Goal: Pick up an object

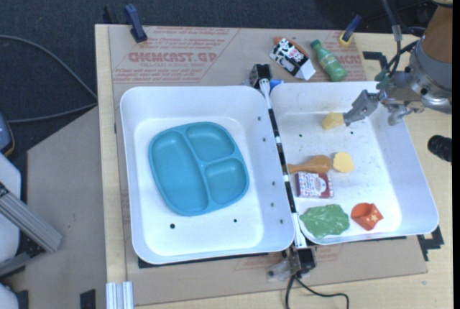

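One tool [357, 112] beside yellow piece [332, 120] in right bin [410, 157]; finger spread unclear.

Bright, even light fell from above. The white bins [136, 157] glared a little. Shadows were soft and small. The picture looked slightly blurry everywhere.

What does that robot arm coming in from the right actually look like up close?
The arm enters at the right as a thick rounded body, grey metal below with an orange-brown band above it. Dark cables loop along its side near the wrist. It ends in a gripper made of slim grey metal fingers, much thinner than the arm itself. No markings or labels are legible on it.
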